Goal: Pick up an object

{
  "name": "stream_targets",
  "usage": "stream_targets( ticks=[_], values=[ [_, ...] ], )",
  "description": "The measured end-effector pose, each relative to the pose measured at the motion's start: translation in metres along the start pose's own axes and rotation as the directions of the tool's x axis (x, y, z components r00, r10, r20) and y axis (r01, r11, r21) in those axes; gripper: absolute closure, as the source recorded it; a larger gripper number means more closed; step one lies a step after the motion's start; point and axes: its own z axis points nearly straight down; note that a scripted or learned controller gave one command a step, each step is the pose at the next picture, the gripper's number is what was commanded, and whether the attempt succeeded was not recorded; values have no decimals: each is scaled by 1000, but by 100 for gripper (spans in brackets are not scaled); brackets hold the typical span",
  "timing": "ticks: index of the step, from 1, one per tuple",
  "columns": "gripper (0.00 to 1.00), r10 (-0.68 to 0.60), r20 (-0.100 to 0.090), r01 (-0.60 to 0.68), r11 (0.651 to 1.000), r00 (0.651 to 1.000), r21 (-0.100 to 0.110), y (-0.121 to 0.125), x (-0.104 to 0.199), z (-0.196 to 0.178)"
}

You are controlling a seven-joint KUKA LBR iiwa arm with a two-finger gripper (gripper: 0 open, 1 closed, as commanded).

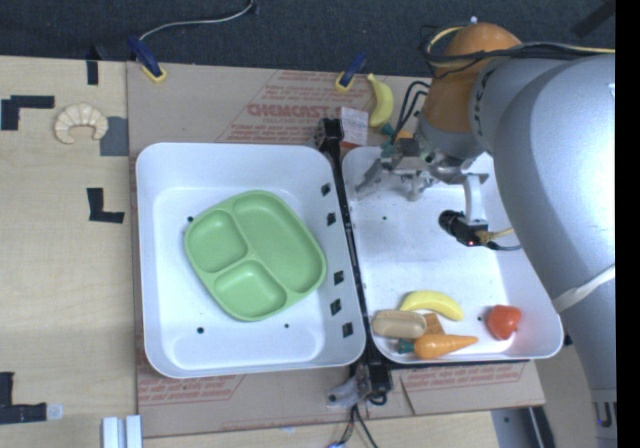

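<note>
Camera view: gripper [400, 176] sits at the far end of the right shallow white bin [425, 236], nothing between the fingers, can't tell how wide they're set. Candidate objs are clustered at the near edge, well apart from it: small yellow plastic banana [432, 304], tan bread-roll-shaped toy [398, 324], orange plastic carrot [443, 344], red tomato-like toy [503, 321]. Prob light, rigid, slick plastic; banana lies on top w/ most clearance, so I'd pinch it mid-body across the narrow width.

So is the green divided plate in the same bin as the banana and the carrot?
No, the green divided plastic plate lies alone in the left white bin, while the yellow banana and orange carrot sit in the right white bin.
</note>
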Motion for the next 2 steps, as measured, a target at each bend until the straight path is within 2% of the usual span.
stream_targets(
  ticks=[2],
  values=[
    [0, 0, -1, 0, 1000, 1000, 0, 0, -1, 0]
  ],
)
